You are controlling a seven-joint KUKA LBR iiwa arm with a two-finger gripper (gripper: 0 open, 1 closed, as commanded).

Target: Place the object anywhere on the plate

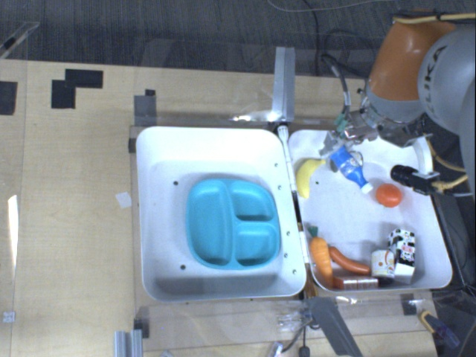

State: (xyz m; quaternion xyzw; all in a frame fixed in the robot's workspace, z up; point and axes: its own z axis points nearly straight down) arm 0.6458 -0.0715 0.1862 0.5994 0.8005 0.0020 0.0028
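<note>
Blue plastic, a small bottle (349,165) with a white cap at its lower-right end, lies near the top of the right bin (424,233). Its long axis runs on a diagonal, from the upper left, under the gripper (346,134), down to the lower right, where the cap points towards the orange ball (387,195). The gripper sits directly over the bottle's upper end; it may be closed on that end, but the metal parts overlap the blue in this slanted view and I cannot tell how the jaws stand or whether the bottle is truly between them. The grey arm (439,65) with its orange band enters from the right.

Just left of the bottle, a yellow banana (306,175) rests against the wall between the two bins. Along the bottom of the right bin lie a carrot (321,257), a reddish-brown sausage (348,260) beside it, and at the lower right corner a black-and-white cow-patterned mug (401,246) next to a white cup (384,262).

The light blue plate (233,223), divided into three compartments, lies in the middle of the left bin (160,199), well apart from the bottle.
</note>
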